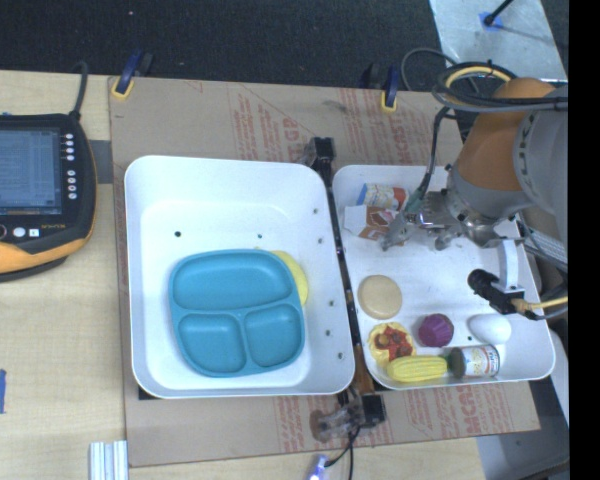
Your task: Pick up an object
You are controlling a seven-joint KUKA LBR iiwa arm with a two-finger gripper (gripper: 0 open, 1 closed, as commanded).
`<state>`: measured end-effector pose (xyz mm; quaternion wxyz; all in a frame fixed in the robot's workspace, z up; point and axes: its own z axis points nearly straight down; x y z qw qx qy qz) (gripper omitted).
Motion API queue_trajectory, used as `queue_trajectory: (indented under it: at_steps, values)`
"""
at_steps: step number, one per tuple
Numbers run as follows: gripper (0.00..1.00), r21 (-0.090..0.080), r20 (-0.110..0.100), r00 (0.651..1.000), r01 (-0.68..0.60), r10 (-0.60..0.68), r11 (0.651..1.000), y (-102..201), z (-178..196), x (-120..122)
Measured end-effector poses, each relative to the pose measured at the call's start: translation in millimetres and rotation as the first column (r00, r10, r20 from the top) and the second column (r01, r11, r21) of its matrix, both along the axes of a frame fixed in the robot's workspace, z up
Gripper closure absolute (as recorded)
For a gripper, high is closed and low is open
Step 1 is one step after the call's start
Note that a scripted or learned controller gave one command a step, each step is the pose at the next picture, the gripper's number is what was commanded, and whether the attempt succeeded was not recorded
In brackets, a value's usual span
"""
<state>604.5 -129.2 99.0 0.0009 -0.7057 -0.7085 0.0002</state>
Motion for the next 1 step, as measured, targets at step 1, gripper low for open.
queue_trajectory:
  at_steps: [1]
  values:
    - [0.00, -0.001, -0.004, 1.000, -0.001, 0.001, 1.000, -24.3, 4.1, -96.1]
